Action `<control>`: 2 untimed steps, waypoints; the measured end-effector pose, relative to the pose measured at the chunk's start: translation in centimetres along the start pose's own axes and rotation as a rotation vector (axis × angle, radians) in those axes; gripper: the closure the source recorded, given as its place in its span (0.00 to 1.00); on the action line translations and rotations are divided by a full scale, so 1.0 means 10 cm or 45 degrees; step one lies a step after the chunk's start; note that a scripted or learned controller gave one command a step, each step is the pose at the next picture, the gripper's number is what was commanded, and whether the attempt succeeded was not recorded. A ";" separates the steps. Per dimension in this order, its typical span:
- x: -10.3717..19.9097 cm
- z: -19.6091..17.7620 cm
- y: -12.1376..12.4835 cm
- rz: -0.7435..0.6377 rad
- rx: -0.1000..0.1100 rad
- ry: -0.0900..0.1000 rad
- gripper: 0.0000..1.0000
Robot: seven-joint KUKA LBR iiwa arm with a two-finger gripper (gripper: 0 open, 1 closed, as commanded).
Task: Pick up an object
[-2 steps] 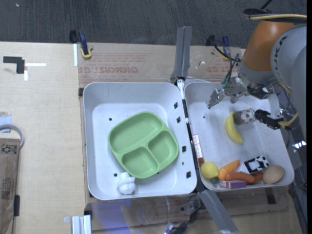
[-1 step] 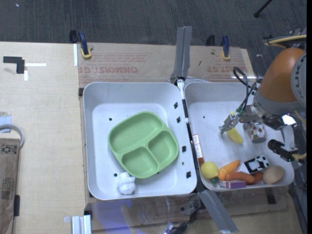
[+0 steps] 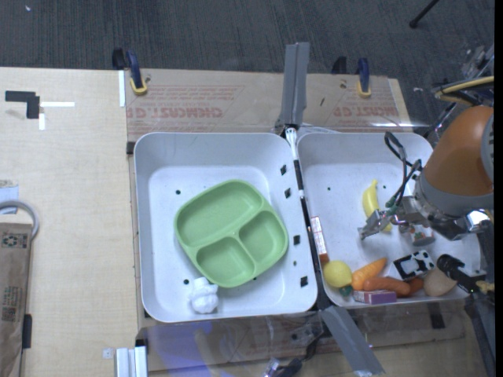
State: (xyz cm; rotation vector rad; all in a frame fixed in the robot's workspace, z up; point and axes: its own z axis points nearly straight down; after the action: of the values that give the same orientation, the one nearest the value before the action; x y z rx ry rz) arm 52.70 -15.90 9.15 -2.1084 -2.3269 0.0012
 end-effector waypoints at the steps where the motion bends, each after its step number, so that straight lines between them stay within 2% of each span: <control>1: -0.16 0.00 0.59 0.161 -0.001 0.010 0.00; 2: -0.01 -0.14 0.34 -0.059 -0.003 -0.001 0.00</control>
State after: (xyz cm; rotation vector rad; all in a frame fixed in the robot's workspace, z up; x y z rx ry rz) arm 56.11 -15.66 10.53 -2.0552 -2.3765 -0.0005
